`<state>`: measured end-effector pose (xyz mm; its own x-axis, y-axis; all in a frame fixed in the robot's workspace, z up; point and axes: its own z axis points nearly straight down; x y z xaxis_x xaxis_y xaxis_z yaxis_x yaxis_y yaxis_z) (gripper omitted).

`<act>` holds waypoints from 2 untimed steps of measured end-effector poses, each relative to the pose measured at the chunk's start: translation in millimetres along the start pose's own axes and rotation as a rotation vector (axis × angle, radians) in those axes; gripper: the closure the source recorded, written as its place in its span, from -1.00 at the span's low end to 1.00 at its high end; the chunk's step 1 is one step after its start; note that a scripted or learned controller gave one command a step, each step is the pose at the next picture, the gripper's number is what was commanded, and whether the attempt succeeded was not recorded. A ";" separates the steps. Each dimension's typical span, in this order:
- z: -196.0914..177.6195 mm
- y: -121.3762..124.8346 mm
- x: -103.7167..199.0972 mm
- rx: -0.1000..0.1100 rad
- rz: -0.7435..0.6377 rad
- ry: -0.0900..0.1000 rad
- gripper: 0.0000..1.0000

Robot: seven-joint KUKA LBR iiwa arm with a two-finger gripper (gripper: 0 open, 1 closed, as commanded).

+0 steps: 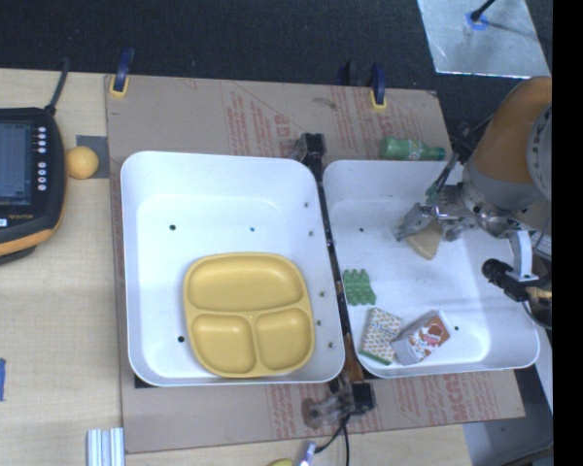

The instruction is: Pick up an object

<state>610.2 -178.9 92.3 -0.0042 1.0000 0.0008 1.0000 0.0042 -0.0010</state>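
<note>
Tan block sits upper-middle of right bin, just under gripper; fingers look spread, gripping nothing. Drop straight, centre over block w/ fingers either side, then close.

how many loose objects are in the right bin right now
4: a green piece by the left wall, a patterned packet, a small carton, a tan item at the hand. Others may hide beneath the arm.
</note>
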 end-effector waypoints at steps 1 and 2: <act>-10.7 0.2 -0.8 0.000 -0.001 0.000 1.00; -10.6 0.1 -0.8 0.001 -0.002 0.000 -1.00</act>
<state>610.3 -179.8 102.9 -0.0058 1.0000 0.0008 1.0000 0.0058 -0.0017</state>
